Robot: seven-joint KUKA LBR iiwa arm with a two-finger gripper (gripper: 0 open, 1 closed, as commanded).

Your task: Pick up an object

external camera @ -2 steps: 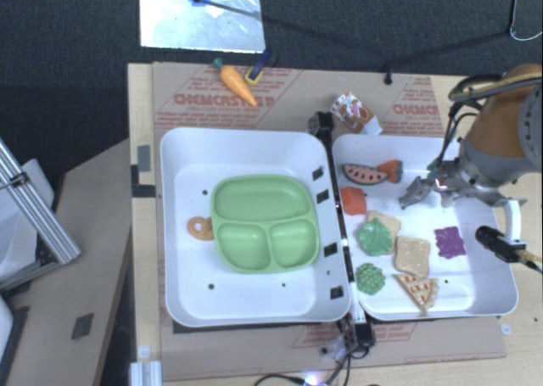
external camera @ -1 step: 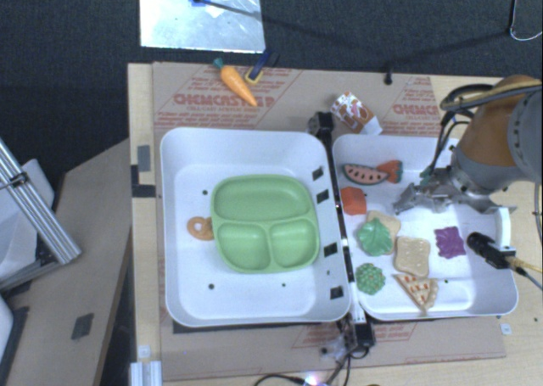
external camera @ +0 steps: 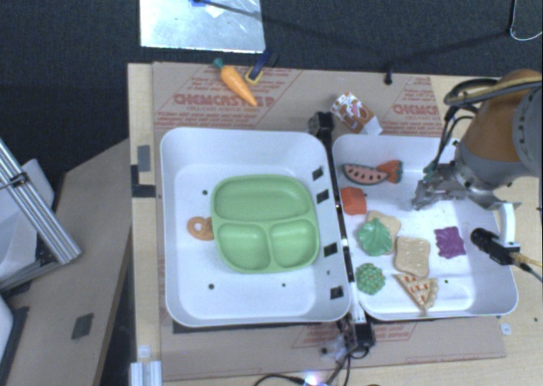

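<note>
White right bin (external camera: pixel 501 291): your gripper (external camera: pixel 427 196) sits low over its bare upper-middle floor, arm entering from the right; whether anything is pinched, you cannot tell. Watermelon slice (external camera: pixel 366 175) lies just left of it, near the top wall. Orange piece (external camera: pixel 353 201) hugs the divider edge. Leafy green (external camera: pixel 375 237), toast (external camera: pixel 413 254), broccoli (external camera: pixel 370 277) and waffle wedge (external camera: pixel 417 290) crowd the lower left. Purple piece (external camera: pixel 450 242) sits apart, open floor around it. Left bin (external camera: pixel 182 291) carries a green tray (external camera: pixel 263 223) and pretzel (external camera: pixel 200 228)
</note>
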